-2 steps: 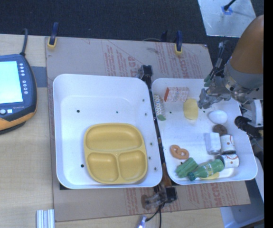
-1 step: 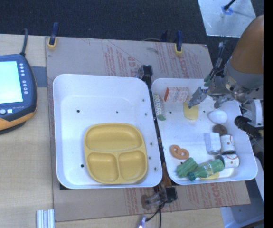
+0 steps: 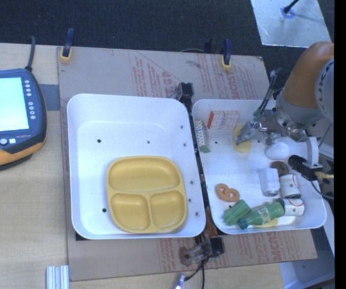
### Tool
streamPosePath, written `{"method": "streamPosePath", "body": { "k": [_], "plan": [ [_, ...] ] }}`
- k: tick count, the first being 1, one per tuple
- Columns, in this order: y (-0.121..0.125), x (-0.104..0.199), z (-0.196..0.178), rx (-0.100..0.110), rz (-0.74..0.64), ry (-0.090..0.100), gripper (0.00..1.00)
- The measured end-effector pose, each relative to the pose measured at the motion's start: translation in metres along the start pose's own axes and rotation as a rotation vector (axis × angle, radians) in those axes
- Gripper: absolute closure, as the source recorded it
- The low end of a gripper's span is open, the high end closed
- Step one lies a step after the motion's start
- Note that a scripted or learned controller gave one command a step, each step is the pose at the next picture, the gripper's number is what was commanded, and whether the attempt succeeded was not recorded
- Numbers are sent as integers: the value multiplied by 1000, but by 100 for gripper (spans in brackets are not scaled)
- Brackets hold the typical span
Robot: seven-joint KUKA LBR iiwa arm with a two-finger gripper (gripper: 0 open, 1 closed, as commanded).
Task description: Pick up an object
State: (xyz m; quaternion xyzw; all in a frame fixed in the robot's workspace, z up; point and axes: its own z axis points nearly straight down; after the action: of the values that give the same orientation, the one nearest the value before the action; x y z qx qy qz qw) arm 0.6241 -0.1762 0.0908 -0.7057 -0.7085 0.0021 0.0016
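Where the gripper (image 3: 243,138) reaches, a yellow object (image 3: 242,147) lies just beneath.

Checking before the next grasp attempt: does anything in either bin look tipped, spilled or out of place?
Nothing spilled or damaged. The green bottle lies on its side along the right bin's near wall, and the yellow divided tray sits slightly askew in the left bin.

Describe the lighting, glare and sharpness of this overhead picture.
Camera view: bright, even light; the left bin shows only soft shadow along its inner walls; the pendant screen is blown out to near-white glare; small items near the gripper look soft and hard to identify.
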Motion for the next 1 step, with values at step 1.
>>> {"method": "streamPosePath", "body": {
  "k": [1],
  "plan": [
    [12,4,-2,-4,-1,0,0]
  ]
}}
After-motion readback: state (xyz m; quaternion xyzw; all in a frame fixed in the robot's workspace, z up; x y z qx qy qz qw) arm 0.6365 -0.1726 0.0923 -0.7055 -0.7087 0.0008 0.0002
